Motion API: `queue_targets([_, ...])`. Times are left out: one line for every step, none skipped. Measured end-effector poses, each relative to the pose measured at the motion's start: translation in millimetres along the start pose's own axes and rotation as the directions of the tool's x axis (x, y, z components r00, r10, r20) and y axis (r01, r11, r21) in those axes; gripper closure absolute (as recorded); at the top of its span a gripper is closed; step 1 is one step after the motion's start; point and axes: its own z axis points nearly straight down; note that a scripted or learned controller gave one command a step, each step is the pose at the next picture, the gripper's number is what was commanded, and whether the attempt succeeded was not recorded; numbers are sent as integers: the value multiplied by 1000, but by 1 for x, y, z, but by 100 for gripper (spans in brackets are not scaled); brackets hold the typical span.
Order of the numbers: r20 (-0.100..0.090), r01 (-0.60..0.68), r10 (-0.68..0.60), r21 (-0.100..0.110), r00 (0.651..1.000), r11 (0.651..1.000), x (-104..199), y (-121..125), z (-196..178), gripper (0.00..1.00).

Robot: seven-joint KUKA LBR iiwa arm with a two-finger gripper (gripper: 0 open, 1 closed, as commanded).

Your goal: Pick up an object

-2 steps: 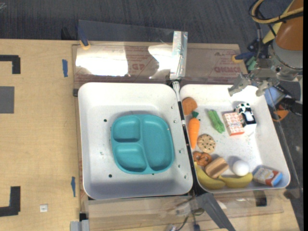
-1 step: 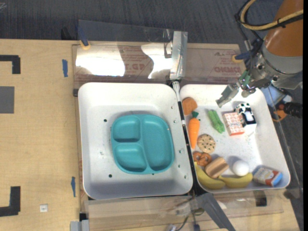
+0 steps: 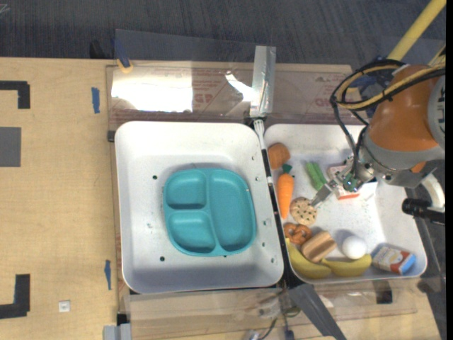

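Note:
The right bin (image 3: 396, 211) holds several toy foods. An orange carrot (image 3: 284, 192) lies along its left wall, below a brown rounded piece (image 3: 278, 154). A green pod (image 3: 315, 172) sits in the middle, with a speckled cookie (image 3: 303, 210) below it. Along the front are a pretzel (image 3: 297, 232), a bun (image 3: 318, 246), a white egg (image 3: 353, 247), a yellow banana (image 3: 333, 266) and a small carton (image 3: 393, 258). My gripper (image 3: 323, 190) hangs over the middle of this bin, between the green pod and the cookie. Nothing visibly sits in it.
The left bin (image 3: 134, 154) holds a teal divided plate (image 3: 210, 210). A small red-and-white item (image 3: 348, 195) lies just under the wrist. The grey arm with its orange band (image 3: 400, 129) and cables covers the right bin's far right corner.

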Motion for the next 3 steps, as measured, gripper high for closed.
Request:
queue_targets([4,-542,542,-23,840,840,-18,25,39,0])
queue_targets([7,-542,542,-30,840,840,-20,26,27,100])
queue_targets([3,-323,323,-13,946,946,29,128,-55,100])
